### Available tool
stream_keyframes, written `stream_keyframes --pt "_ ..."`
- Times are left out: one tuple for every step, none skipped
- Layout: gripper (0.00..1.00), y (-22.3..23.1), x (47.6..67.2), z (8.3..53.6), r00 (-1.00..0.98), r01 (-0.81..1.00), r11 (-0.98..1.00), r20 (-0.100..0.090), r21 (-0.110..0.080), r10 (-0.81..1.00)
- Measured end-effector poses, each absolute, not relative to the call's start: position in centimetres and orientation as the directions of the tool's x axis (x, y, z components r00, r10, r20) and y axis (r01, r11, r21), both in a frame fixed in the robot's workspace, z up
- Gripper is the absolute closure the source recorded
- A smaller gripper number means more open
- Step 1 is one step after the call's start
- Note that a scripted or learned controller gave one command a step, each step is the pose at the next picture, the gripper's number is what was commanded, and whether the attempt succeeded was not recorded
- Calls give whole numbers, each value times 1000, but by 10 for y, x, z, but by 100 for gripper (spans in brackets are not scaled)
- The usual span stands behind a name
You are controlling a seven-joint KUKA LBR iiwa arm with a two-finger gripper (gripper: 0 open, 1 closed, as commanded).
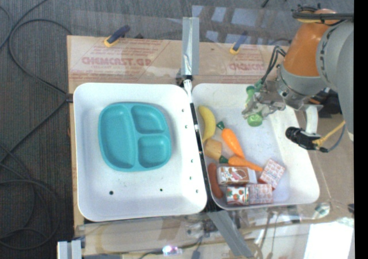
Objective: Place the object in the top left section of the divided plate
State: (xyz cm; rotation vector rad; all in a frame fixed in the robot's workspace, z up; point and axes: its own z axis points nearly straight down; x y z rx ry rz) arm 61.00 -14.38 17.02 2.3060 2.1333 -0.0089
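Observation:
My gripper (255, 106) hangs over the upper middle of the right bin (299, 191). It is shut on a small green object (253, 118), which pokes out above and below the fingers. The teal divided plate (118, 134) lies in the left bin (138, 200). It has one large section on the left and two smaller sections on the right, all bare. The gripper is well to the right of the plate, across the ridge between the bins.
The right bin also holds a banana (207, 122), two carrots (233, 143), a potato (213, 148), a sausage (214, 178) and several small printed boxes (248, 186) along its left and lower parts. The arm's orange band (307, 48) sits at upper right.

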Motion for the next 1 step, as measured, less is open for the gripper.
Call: stream_keyframes --pt "100 -90 654 174 -79 996 79 0 -41 997"
